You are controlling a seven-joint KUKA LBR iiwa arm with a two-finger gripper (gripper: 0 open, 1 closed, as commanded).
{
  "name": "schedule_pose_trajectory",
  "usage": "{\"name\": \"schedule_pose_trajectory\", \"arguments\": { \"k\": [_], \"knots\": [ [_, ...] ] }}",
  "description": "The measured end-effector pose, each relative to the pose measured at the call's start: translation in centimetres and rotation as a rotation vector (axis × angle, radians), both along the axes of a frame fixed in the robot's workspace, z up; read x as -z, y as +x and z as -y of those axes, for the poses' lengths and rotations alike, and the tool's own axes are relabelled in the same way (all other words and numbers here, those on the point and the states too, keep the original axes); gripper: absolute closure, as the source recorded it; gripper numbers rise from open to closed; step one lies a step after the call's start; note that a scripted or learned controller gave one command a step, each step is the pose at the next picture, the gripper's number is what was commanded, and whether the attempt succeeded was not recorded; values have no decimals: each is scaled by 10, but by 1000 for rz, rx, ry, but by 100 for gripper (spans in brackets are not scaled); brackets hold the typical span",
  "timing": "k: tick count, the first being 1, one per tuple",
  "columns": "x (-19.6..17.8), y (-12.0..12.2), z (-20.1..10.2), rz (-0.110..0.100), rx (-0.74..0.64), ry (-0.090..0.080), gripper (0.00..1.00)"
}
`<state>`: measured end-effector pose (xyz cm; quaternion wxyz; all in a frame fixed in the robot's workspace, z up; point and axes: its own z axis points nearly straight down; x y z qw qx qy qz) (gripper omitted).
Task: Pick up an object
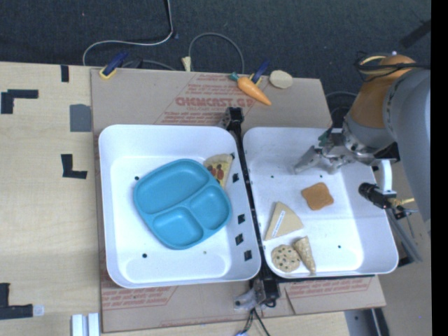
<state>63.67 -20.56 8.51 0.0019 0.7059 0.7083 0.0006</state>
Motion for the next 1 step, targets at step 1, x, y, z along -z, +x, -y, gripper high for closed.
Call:
{"name": "schedule_pose_trajectory", "arguments": {
  "k": [1],
  "knots": [
    [-3, -51, -22, 5, 2, -3, 0]
  ]
}}
